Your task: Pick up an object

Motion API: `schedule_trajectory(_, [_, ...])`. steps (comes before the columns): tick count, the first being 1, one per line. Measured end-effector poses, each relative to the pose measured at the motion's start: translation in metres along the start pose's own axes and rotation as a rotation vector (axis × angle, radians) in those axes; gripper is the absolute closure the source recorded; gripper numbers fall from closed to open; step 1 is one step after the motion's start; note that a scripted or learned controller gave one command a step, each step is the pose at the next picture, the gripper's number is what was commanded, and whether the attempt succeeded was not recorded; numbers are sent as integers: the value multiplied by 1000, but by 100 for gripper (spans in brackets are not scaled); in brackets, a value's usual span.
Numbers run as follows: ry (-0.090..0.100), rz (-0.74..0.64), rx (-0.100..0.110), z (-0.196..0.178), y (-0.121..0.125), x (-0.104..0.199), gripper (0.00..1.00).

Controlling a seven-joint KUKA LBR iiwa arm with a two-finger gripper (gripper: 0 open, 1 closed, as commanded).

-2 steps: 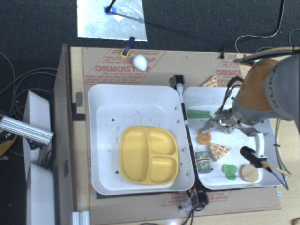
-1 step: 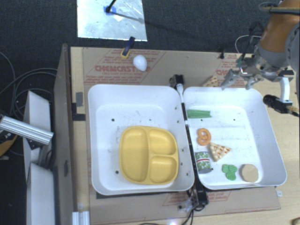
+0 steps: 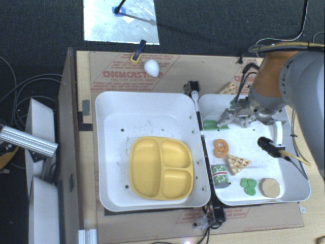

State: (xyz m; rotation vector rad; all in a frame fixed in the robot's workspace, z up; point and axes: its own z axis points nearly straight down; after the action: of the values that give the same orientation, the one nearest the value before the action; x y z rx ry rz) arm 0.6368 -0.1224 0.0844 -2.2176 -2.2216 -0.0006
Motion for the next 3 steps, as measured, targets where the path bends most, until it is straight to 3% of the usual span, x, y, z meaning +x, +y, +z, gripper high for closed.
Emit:
schedule_trajectory(1, [-4, 2, -11, -4, -55, 40, 0])
schedule_trajectory(2, [-5, 8, -11, -4, -110, -34, 0])
schedule_trajectory(3, [-3, -6, -11, -68, -71, 1, 0])
